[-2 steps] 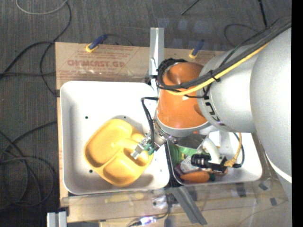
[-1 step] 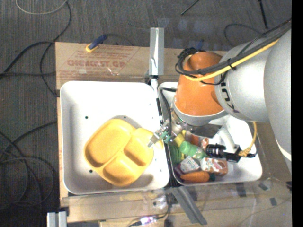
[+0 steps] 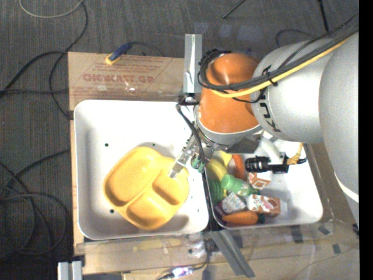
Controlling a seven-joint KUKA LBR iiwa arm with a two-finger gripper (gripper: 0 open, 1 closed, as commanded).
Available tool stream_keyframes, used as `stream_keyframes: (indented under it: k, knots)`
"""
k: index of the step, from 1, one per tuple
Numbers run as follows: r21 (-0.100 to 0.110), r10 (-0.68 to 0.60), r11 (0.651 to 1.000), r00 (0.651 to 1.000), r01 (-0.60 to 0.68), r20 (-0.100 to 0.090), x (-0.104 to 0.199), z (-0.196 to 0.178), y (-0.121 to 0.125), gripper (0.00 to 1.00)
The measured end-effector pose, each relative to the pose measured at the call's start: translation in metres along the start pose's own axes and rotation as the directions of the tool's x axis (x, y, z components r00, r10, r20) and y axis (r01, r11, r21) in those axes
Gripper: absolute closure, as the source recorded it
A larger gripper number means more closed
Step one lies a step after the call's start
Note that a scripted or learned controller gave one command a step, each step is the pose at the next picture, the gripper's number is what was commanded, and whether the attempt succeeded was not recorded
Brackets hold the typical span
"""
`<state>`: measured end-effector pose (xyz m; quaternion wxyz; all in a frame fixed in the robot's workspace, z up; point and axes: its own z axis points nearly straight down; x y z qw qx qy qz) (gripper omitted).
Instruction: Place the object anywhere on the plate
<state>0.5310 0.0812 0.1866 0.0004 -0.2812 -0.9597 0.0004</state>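
Arm point(image 3: 280, 92), smooth grey with a glossy orange band, at three o'clock; matte yellow sectioned plate point(image 3: 145, 188) in the left white bin point(image 3: 93, 121); small plastic toy food point(image 3: 242, 191) heaped in the right bin; gripper point(image 3: 185, 161) over the plate's two-o'clock rim, grip unreadable.

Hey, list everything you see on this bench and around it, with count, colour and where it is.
Plate: one, yellow, three compartments, in the left bin.
Bins: two, white, side by side; the right one lies partly under the arm.
Toy food pile: several pieces, yellow, green, orange and red, in the right bin; exact count hard to tell.
Carrot-like piece: one, orange, at the near edge of the right bin.
Cardboard sheet: one, brown with red print, behind the left bin.
Cables: several, dark, on the grey floor.
Arm: one, grey with orange band, from the right.
Gripper: one, over the plate's right edge.
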Motion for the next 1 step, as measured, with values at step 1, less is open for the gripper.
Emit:
stream_keyframes:
  k: [1]
  knots:
    - [0.0,0.0,1.0,1.0,0.0,0.0,0.0,0.0,0.0001,0.0]
